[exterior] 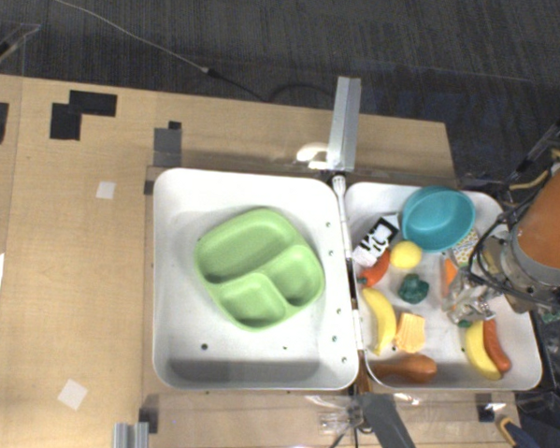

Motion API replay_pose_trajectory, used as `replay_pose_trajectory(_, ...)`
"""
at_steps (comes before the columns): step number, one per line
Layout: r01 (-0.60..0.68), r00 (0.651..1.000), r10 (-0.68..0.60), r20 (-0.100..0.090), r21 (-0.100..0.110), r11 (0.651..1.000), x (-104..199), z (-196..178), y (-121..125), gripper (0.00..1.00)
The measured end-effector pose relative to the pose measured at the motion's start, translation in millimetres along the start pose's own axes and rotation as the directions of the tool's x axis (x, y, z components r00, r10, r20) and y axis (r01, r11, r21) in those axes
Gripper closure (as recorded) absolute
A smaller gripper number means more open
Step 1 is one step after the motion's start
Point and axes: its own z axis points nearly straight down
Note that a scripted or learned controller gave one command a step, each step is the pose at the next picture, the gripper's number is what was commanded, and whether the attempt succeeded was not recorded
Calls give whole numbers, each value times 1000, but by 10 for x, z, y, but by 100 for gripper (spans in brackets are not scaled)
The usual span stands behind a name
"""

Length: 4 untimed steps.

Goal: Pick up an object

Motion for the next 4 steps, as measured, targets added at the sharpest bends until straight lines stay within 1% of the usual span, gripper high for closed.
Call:
replay_pose_trajectory(1, 1, 1000, -1, 0, 0, 1000, 0, 2, 2, 0)
replay_pose_trajectory(2, -40, 999, 39, -22, -13, 999, 153, 265, -29, 0)
replay_pose_trajectory(3, -33, 999, 33, -7, -4, 999, 90, 120, -42, 100)
replay_pose_trajectory(4, -33, 999, 33, -8, -4, 999, 92, 124, -40, 0)
